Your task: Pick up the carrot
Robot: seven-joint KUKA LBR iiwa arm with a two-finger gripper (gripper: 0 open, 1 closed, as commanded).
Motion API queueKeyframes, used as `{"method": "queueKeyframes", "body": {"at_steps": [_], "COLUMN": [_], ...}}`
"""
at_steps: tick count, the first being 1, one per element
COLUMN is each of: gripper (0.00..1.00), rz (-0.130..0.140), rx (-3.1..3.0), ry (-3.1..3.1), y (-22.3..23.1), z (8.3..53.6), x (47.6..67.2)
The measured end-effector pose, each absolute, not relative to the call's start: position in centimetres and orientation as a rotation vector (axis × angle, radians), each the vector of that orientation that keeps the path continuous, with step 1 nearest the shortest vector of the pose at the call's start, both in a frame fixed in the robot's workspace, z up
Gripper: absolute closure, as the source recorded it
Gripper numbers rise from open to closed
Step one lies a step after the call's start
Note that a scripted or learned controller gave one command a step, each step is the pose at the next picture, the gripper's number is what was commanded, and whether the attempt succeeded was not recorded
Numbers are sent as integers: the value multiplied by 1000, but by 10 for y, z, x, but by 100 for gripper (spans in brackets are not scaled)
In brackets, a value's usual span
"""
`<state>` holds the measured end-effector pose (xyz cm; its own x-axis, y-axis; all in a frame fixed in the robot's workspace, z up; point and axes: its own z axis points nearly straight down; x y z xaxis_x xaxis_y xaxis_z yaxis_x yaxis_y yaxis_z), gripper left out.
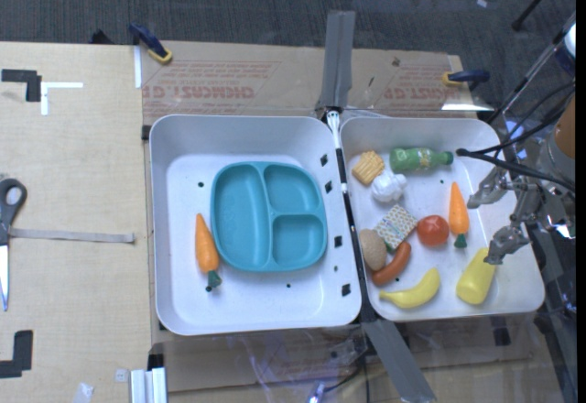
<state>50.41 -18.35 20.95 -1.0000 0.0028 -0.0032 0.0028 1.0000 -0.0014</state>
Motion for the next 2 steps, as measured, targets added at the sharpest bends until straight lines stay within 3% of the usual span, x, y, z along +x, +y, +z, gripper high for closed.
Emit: {"method": "queueKeyframes", "body": {"at_steps": [1,2], "gripper": [0,100], "rz": [-1,7], "rx": [124,109], "ry": [3134,3133], "y": [-213,-208], "z": [93,103], "x": [558,560]}}
